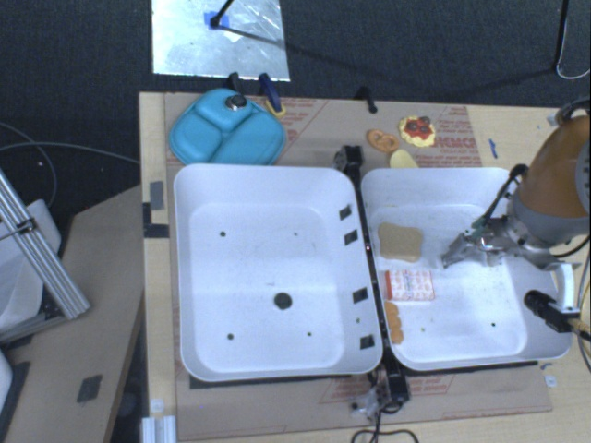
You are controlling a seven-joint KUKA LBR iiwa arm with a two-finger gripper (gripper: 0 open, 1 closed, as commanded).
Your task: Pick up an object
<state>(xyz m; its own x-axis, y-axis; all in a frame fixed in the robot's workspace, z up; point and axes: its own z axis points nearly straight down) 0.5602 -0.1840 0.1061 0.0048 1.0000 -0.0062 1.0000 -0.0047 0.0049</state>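
Observation:
In the right bin [462,340] lie a tan square slice [400,241], a red-and-white flat packet [408,284] below it, and a small orange piece [393,322] against the bin's left wall. My gripper [459,252] reaches in from the right, low over the bin floor, just right of the tan slice and the packet. Its fingers stand slightly apart with nothing between them. The left bin [268,275] holds only a small dark round spot [283,301].
Behind the bins on the cardboard lie a blue divided plate [228,129], a small pizza-like toy [417,130] and two yellow-orange pieces [382,140]. A black clamp [349,158] sits between the bins. A metal sheet [220,24] lies farther back.

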